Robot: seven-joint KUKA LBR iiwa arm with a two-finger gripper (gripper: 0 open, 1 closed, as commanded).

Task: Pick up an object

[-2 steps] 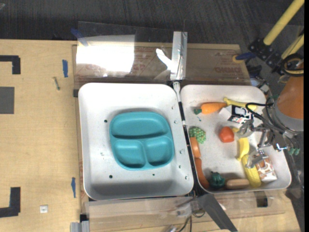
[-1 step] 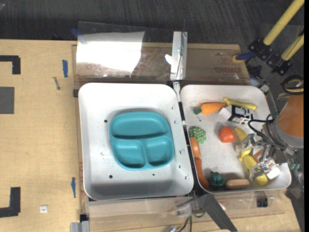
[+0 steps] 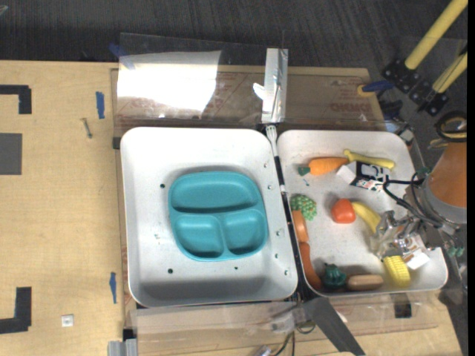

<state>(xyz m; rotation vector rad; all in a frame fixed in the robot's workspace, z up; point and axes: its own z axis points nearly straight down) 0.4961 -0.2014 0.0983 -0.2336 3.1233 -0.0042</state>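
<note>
The metal two-finger hand (image 3: 397, 236) hovers low over the yellow plastic corn cob (image 3: 397, 270); finger state indeterminable; nothing lifted yet.

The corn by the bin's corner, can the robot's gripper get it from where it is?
Probably yes. The gripper is low in the right bin, just above the corn, with nothing lying between them. The bin's corner wall is close, which could crowd it.

Two white bins (image 3: 141, 199); one teal tray (image 3: 217, 213); two bananas (image 3: 367, 215)
</note>
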